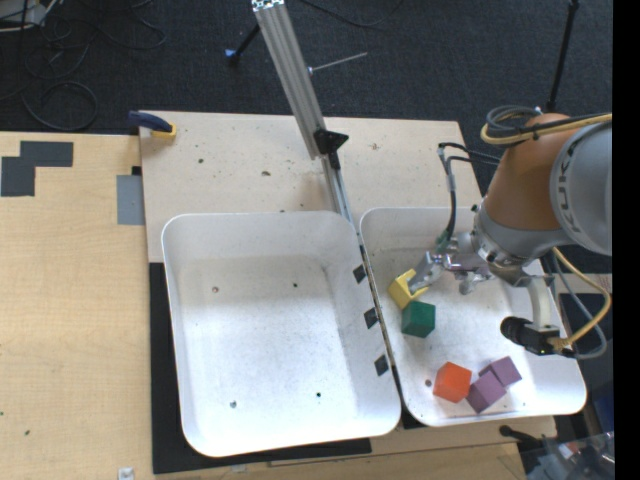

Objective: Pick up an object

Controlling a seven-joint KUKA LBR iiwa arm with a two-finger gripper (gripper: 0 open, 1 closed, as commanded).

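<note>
The right bin [420, 223] holds a yellow block [402, 290] near its left wall, with a green cube [418, 319] just below it. An orange cube [452, 382] and a purple block [493, 382] lie side by side near the bin's front edge. My gripper [428, 273] reaches in from the right, low over the bin. Its tip is right against the yellow block's upper right side. I cannot tell whether the block is gripped or merely touched.
The left bin [200, 233] lies beside the right one, and black clips [370, 317] sit along the shared wall. A slanted aluminium post [300, 88] rises behind the bins. The arm's cables [560, 333] loop over the right bin's right side.
</note>
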